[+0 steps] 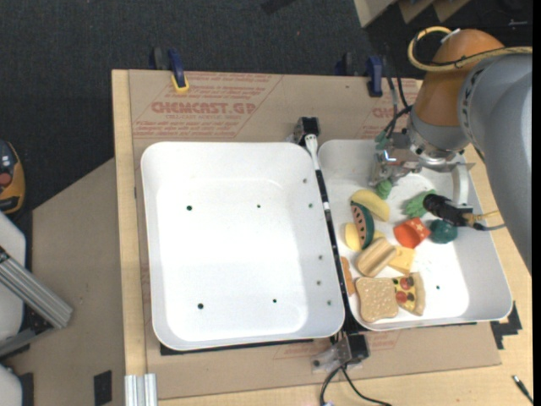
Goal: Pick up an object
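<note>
Arm: the grey arm with its orange band (448, 74) is reaching in from the right and bending down over the far part of the right bin.
Hand: the hand (390, 176) is hanging low at the far left part of the right bin (482, 307), just above the toy food; I cannot tell how its grasping parts are standing, and nothing is showing as held.
Objects to pick: all are lying in the right bin, crowded toward its left and middle.
Banana: the yellow banana (370, 203) is lying just near of the hand, slanting to the right.
Watermelon slice: a slice with green rind (359, 225) is sitting touching the banana's near side.
Bread roll: a tan roll (377, 256) is lying near of the slice, beside a small yellow wedge (402, 260).
Toast: a square brown toast (376, 299) is resting at the near end of the group, with a pizza slice (409, 293) touching its right side.
Tomato: a red piece (411, 233) is sitting in the middle, with a dark green round piece (443, 229) to its right and a green leafy piece (416, 203) on its far side.
Left bin: the left bin (232, 244) is lying beside the right one, their rims touching.
Worktop: the brown worktop (211, 104) is carrying both bins, with blue clamps (176, 66) on its far edge.
</note>
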`<action>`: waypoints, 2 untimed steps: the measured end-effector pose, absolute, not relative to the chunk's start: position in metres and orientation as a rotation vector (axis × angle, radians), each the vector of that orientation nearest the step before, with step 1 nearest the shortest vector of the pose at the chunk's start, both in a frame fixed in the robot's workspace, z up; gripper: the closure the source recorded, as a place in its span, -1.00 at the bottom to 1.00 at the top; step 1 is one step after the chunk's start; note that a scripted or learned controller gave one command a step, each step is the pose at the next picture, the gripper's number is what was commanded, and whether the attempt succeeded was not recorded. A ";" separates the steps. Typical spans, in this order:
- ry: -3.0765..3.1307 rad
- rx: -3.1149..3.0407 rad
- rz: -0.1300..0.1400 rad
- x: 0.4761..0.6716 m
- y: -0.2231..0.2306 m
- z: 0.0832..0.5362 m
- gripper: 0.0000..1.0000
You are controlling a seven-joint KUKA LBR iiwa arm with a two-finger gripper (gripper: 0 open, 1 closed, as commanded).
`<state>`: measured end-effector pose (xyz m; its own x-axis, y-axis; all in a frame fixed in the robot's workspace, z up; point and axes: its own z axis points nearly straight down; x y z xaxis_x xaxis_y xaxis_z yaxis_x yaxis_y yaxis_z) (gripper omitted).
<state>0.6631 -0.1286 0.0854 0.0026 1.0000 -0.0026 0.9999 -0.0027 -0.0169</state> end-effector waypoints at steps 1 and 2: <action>-2.207 -2.209 0.015 0.663 -0.143 0.085 1.00; -2.221 -2.223 -0.001 0.616 -0.143 0.086 1.00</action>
<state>0.6159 -0.1427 0.0864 0.0007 1.0000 -0.0003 1.0000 -0.0007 0.0010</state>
